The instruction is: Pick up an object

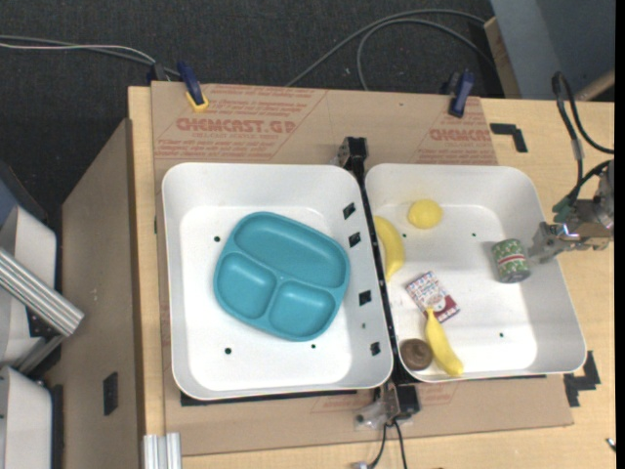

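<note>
The pincer reaches in over the right rim of the right bin, low and just beside a small green can, and whether it is spread or pressed together cannot be told at this slant. The can lies on its side by the bin's right wall, short and stubby, its label mottled green and white with one pale end turned toward the camera; it sits touching or very near the tip of the pincer, but it cannot be seen gripped. Elsewhere in the same bin, a small round yellow piece rests near the back, a larger yellow object leans against the left wall by the divider, a small flat packet printed in white, purple and dark red lies near the middle, and a banana stretches toward the front edge with a brown round object just beside its lower end. The left bin carries a teal divided plate with three compartments, set a little askew near its centre. Both bins sit side by side on a cardboard-covered surface, with a yellow clamp and a blue clamp gripping its far edge.
</note>
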Robot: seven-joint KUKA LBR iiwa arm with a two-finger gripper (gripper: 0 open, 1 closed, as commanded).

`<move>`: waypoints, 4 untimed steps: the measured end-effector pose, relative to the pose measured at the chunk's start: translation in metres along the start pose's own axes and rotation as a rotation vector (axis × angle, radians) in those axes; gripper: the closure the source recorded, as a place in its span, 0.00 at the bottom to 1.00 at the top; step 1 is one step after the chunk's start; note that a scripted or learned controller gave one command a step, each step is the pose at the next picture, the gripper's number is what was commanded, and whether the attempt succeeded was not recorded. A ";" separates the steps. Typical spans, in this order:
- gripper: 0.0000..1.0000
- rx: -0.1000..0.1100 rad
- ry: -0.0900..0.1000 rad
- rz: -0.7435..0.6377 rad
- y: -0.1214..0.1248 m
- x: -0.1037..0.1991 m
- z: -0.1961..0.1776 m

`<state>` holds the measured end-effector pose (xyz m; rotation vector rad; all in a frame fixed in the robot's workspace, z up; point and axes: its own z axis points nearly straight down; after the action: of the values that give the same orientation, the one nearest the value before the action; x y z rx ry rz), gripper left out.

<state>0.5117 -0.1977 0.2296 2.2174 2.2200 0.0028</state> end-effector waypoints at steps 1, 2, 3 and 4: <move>1.00 -0.001 0.000 -0.001 0.001 0.000 -0.028; 1.00 0.003 0.004 -0.006 0.007 0.056 -0.035; 1.00 0.005 0.003 -0.005 0.020 0.112 -0.030; 1.00 0.005 0.004 -0.007 0.029 0.172 -0.025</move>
<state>0.5408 -0.0257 0.2549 2.2147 2.2318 0.0012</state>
